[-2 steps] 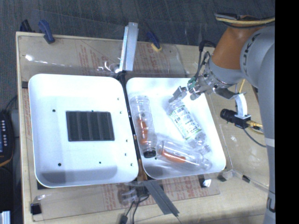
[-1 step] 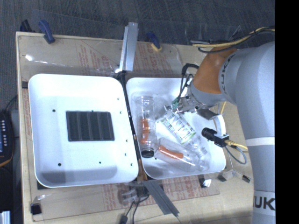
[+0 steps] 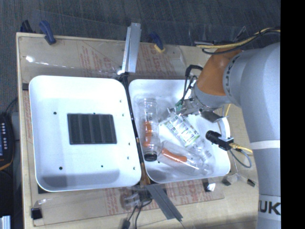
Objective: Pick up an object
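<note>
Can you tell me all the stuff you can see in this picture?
white bins: 2, side by side on the bench
dark ribbed panel: 1, black, middle of the left bin
clear plastic bottles: about 3, see-through, some with orange inside, piled in the right bin
blue clamps: 2, top edge of the bench
metal bars: 2, grey, above and below the join between the bins
arm: 1, grey with orange band, from the right
end effector: 1, over the bottles
</note>
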Controlling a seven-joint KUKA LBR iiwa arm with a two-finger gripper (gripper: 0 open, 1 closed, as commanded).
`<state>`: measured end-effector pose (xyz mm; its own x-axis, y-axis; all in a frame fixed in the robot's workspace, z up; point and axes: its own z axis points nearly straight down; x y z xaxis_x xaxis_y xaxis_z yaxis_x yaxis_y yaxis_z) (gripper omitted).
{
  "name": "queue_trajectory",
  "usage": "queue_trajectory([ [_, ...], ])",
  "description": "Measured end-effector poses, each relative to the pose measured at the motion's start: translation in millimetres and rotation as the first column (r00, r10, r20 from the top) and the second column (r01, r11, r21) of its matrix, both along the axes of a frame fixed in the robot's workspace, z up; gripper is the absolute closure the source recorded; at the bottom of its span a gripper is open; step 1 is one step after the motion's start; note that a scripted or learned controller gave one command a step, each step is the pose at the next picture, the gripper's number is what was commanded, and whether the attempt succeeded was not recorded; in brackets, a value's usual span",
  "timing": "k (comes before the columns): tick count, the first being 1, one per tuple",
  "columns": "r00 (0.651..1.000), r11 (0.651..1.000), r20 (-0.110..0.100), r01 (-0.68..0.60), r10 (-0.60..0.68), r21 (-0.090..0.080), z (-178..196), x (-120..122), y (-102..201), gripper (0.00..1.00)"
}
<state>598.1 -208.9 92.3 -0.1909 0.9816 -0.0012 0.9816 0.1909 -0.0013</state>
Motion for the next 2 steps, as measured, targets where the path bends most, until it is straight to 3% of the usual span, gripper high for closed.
queue_trajectory([
  [1, 1.000, 1.000, 0.006, -0.005, 0.005, -0.005, 13.9, 2.7, -0.7, 1.00],
  [2, 1.000, 1.000, 0.000, 0.012, -0.012, 0.002, 102.4, 53.4, 47.6, 1.00],
])
